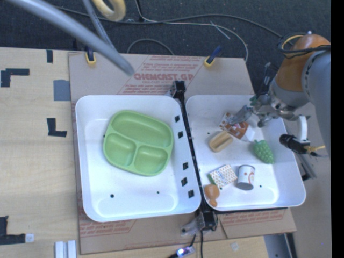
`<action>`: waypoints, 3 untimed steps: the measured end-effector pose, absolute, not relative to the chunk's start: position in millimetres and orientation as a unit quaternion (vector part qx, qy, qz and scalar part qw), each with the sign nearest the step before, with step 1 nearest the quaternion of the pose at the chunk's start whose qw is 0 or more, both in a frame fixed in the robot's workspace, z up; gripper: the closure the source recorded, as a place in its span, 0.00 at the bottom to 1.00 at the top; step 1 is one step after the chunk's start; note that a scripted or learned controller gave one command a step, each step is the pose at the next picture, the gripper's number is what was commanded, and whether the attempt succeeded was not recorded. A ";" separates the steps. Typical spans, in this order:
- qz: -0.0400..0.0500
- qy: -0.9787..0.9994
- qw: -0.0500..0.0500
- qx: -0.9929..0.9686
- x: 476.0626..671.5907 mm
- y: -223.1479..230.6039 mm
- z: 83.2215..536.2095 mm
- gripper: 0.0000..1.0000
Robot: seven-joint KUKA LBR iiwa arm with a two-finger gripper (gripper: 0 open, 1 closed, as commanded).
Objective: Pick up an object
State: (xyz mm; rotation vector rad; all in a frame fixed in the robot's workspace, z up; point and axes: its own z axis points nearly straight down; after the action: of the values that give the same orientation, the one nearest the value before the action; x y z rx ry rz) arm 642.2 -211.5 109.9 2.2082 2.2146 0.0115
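Observation:
My gripper (232,120) reaches leftward from the wrist into the upper part of the right bin (285,195). It hangs right over a reddish-brown packet (240,130), and contact between them cannot be judged. Just to the left and below lies a tan bread roll (220,141). A bunch of green grapes (263,151) rests to the right of the packet. Nearer the front sit a patterned pouch (222,174), a small white can (245,177) and an orange piece (211,193).
The left bin (97,198) holds a green divided plate (138,143). A black divider (185,144) runs between the bins. The arm's orange band (298,63) and grey body stand over the right bin's far right corner. Cables trail at the back.

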 end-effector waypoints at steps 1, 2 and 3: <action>0.008 0.708 0.009 0.706 645.4 -209.7 122.9 1.00; 0.001 0.708 0.002 0.706 651.7 -203.5 183.3 1.00; 0.001 0.708 0.002 0.706 645.1 -197.1 240.6 1.00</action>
State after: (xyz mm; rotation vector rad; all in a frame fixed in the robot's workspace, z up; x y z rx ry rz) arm 645.1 -197.1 240.6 2.2162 2.2217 0.0041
